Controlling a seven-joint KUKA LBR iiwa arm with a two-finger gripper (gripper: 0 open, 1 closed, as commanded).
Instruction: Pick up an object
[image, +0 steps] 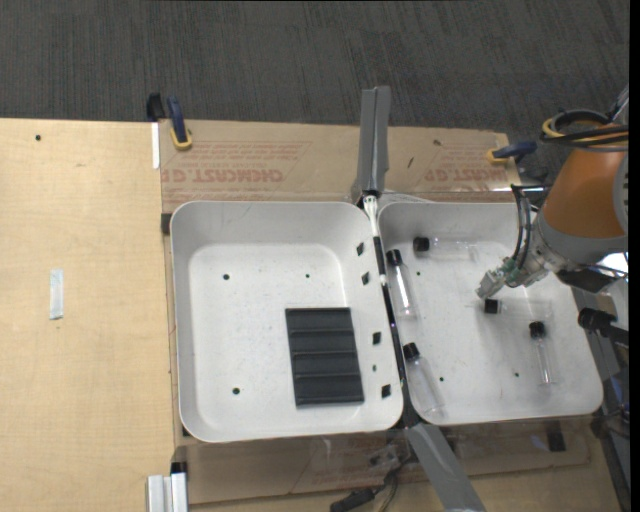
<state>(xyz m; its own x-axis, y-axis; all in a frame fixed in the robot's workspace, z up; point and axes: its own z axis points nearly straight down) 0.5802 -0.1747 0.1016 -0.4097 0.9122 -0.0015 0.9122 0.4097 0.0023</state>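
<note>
A: We're looking down on two white bins, and the arm (585, 200) has its hand (497, 284) low over the right bin (470, 395). Can we tell whether the hand is released or clenched?

B: We cannot tell; it's small and pale against the white floor from up here. We see nothing held in it.

A: So where is something to pick?

B: Take the hand as our mark. Just below it, nearly touching its tip, sits a small black cap (491, 306), perhaps the end of a clear tube, though we can't make out the body. Further down and to the right lies a clear tube with a black cap (540, 350), its long axis running roughly up and down the view.

A: And the others?

B: Well to the left of the hand, a clear tube (398, 283) lies along the right bin's left wall, also lengthwise up the view. Up and left of the hand another clear tube (445, 244) lies crosswise. Far left, in the left bin (200, 250), is a black ribbed block (324, 355).

A: Our guess for the target?

B: The cap right beneath the hand. We judge a short drop is all it needs.
</note>
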